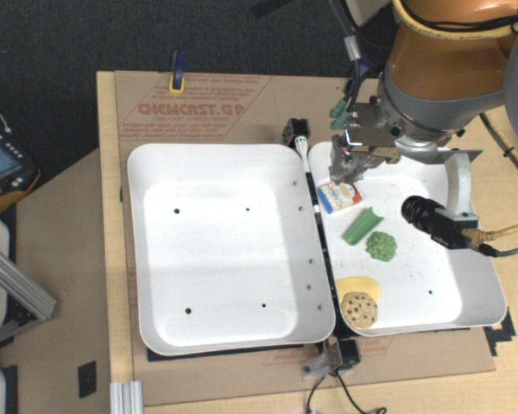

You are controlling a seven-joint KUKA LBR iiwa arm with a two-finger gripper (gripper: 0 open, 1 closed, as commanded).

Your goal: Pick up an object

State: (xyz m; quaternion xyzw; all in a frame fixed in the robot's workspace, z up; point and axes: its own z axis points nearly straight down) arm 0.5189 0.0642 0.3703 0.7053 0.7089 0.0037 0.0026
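The gripper (350,169) hangs low in the right bin (466,313), just above the red, white and blue packet (339,197); whether it is spread or pinching cannot be told. To grasp well, it should descend straight onto the packet, clear of the green block (361,226) just beside the packet.

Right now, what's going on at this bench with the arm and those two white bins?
A grey and orange robot arm reaches in from the right, its gripper low over the right bin, just above a small red, white and blue packet. Nothing looks lifted yet. Also in that bin lie a green pod-shaped piece, a broccoli-like piece, a yellow piece and a cookie. The left bin sits alongside.
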